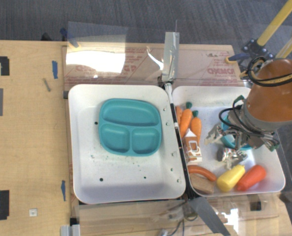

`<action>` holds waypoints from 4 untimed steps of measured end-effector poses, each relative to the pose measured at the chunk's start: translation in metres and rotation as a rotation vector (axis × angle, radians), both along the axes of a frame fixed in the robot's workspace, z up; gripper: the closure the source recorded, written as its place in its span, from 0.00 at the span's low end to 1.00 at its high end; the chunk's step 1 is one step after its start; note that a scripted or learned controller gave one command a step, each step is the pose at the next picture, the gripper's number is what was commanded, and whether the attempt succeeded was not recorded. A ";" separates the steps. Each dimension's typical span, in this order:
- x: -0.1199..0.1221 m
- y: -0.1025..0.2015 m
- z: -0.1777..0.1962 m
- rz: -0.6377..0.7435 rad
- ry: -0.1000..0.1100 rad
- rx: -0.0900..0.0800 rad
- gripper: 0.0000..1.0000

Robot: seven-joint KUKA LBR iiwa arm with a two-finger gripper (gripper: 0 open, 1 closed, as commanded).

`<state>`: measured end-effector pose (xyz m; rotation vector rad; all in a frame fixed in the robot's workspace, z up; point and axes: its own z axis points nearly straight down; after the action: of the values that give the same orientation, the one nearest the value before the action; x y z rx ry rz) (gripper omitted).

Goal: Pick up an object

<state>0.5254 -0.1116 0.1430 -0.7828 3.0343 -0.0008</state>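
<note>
The right bin point(276, 181) holds several toy foods. Two orange carrots point(190, 123) lie at its left, with a small white and orange carton point(192, 149) below them. Along the front lie a red sausage point(201, 171), a brown round piece point(201, 183), a yellow piece point(230, 177) and an orange-red piece point(251, 176). My gripper point(232, 154) hangs low over the middle of this bin, just above the yellow piece. Something small and teal point(229, 140) shows beside the wrist; I cannot tell whether it is a loose object.
The left bin point(82, 181) holds a teal divided plate point(130, 127). The arm's orange band point(274, 95) covers the right bin's far right part. A divider rim point(178, 141) separates the bins. Tan bench surface point(23, 146) lies to the left.
</note>
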 end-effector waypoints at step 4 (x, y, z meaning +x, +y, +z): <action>0.036 -0.018 -0.053 -0.324 -0.003 0.002 0.00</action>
<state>0.5617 -0.1299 0.0896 -0.2827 3.1173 -0.0010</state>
